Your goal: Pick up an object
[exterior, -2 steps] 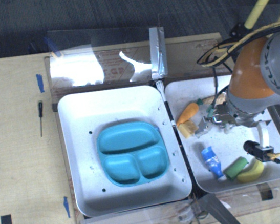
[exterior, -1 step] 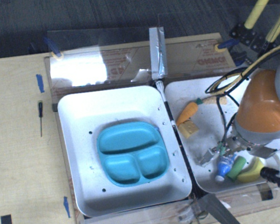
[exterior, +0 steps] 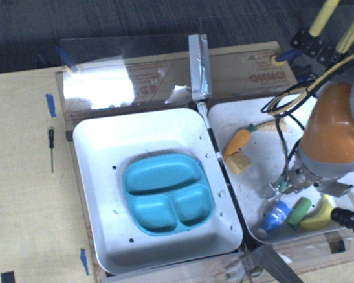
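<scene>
Objects for picking lay in the right bin: a carrot near its far-left corner, a blue bottle and a green-and-yellow piece along its near edge. The gripper hung just above the bottle; whether it was spread or closed I could not tell. A good grasp probably needed a straight descent centred on one item.
</scene>
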Robot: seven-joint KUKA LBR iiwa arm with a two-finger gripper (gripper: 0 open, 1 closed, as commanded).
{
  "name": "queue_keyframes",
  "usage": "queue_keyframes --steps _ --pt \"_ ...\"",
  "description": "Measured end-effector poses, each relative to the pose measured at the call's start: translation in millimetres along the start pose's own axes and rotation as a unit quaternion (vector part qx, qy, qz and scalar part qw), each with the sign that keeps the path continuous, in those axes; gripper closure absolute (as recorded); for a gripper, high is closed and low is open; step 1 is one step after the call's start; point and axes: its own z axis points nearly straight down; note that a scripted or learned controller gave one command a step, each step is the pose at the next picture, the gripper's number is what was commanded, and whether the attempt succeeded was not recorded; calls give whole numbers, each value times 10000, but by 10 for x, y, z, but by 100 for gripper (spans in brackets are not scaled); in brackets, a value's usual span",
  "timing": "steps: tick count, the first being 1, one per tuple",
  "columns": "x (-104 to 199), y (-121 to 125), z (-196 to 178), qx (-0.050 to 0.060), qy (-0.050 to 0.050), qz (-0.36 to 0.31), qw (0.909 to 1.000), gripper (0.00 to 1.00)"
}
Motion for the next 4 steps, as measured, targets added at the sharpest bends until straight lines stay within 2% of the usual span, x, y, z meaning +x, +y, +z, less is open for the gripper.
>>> queue_keyframes --steps 1,2,3,4 --pt "1 -4 6 7 3 0 10000 0" --pt "-531 755 132 43 11 199 9998 0" --pt "-386 1323 -460 35 16 124 9999 0" --pt "-687 793 128 55 15 350 9994 0"
